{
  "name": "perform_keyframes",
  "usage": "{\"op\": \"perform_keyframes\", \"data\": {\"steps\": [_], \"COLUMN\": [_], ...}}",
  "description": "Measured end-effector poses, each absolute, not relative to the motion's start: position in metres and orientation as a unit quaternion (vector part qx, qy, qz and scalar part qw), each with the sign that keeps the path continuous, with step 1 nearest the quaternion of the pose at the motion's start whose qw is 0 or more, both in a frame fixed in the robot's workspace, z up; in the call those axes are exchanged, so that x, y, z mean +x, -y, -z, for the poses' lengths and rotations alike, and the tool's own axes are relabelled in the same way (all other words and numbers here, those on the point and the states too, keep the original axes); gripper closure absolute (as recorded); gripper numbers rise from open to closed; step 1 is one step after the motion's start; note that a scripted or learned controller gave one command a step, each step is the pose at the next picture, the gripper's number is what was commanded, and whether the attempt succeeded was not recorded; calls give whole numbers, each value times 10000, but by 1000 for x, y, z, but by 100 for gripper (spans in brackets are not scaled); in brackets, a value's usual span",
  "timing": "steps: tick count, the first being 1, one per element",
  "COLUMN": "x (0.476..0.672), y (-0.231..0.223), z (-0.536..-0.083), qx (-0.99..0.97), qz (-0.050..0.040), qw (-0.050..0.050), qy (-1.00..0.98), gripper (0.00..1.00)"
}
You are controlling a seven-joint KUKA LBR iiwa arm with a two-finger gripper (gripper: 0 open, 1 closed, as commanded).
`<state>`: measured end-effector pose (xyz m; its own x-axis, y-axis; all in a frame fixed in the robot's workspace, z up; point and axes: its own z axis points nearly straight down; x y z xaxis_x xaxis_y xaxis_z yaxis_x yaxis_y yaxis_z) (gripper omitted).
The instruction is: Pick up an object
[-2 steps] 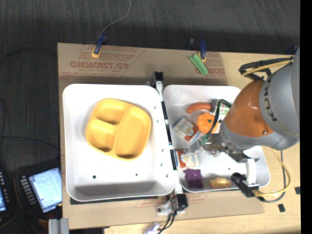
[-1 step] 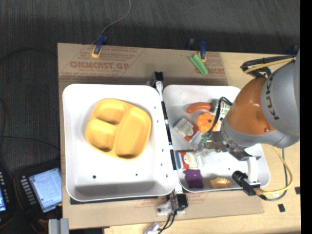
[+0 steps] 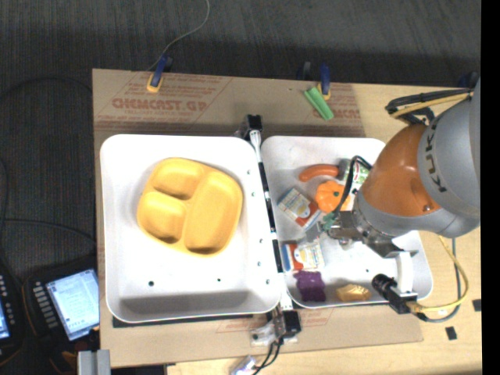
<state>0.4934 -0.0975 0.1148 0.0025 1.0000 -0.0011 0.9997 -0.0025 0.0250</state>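
Note:
My gripper [image 3: 337,226] hangs low over the middle of the right bin [image 3: 275,209], below the orange band of the arm. Just beside it to the upper left lies an orange toy [image 3: 327,196] with a green tip. A small printed packet [image 3: 294,202] sits left of that, and an orange carrot-like piece [image 3: 318,172] lies nearer the bin's far wall. In front of the gripper rest a white and red packet [image 3: 306,255], a purple block [image 3: 311,286] and a golden-brown piece [image 3: 353,292]. Nothing shows between the fingers.
The left bin [image 3: 117,233] holds a yellow divided plate [image 3: 190,204]. A green marker-like object [image 3: 319,103] lies on the cardboard behind the right bin. The arm's bulk covers the right bin's right side.

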Motion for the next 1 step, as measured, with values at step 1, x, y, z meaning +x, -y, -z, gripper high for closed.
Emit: {"op": "perform_keyframes", "data": {"steps": [1], "x": [491], "y": [93], "z": [-92], "qx": [7068], "qz": [-74], "qw": [63], "qy": [-7074], "gripper": [0]}}
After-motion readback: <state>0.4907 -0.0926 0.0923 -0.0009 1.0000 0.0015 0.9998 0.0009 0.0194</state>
